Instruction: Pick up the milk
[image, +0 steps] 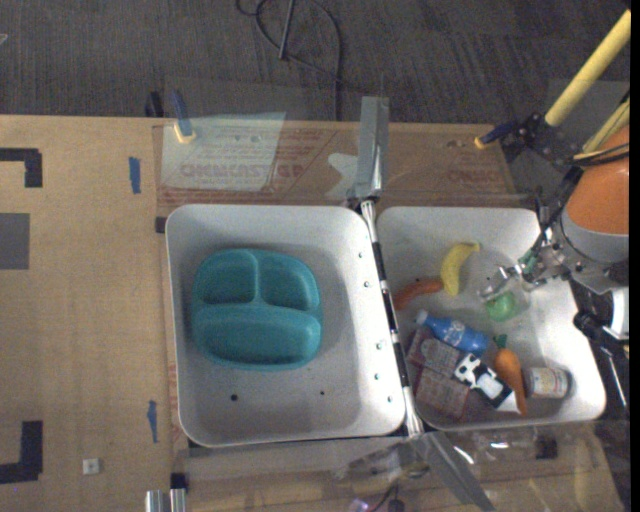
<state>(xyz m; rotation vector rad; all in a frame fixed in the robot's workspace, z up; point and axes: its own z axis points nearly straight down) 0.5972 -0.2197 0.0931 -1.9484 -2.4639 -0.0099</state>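
Note:
The milk (479, 377) is a small carton with black and white cow patches. It lies on its side near the front of the right bin (400, 240), between brown packets (436, 374) and an orange carrot (512, 376). My gripper (512, 277) hangs over the bin's middle right, just above a pale green object (505, 306). It is well behind the milk and a little to its right, apart from it. The orange band of the arm (603, 200) rises at the right edge.
A blue bottle (455, 333) lies just behind the milk. A banana (457, 264), an orange sausage-like piece (417, 292) and a small can (548, 381) also lie in the right bin. The left bin (190, 400) holds a teal divided plate (256, 306).

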